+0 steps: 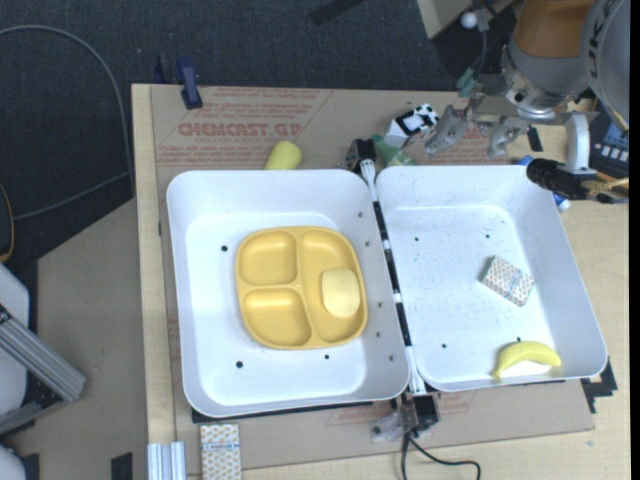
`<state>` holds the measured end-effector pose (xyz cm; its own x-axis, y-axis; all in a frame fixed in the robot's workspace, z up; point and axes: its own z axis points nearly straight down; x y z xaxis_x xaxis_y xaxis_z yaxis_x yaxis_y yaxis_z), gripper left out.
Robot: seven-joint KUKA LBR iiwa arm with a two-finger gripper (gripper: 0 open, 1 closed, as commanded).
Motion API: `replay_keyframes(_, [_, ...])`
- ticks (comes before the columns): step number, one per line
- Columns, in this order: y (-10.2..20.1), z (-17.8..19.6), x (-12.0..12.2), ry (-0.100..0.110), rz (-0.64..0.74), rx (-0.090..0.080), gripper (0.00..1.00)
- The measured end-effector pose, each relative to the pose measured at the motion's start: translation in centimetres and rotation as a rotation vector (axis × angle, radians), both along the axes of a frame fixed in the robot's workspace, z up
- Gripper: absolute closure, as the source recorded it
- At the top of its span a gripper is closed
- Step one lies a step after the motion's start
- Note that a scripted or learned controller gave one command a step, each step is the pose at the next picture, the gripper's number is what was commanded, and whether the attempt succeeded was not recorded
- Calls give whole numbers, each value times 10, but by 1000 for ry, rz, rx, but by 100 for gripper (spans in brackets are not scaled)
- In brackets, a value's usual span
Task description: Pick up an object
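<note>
Gripper (470, 133) above the right bin's (440, 193) far rim.
Jaws apart, gripping nothing; banana (527, 358) and packet (508, 280) lie well below them.

The gripper (472, 133) hangs over the tabletop (330, 118) just beyond the right bin (440, 193), fingers spread and holding nothing. Well below them lie a patterned packet (508, 280) and a banana (527, 358).
</note>
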<state>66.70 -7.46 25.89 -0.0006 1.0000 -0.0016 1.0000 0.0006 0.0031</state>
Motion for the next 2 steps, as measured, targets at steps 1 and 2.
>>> replay_keyframes(1, [-15, -75, -80, 4, -1, 1, 0])
replay_keyframes(2, [-37, -140, -189, 6, -2, 2, 0])
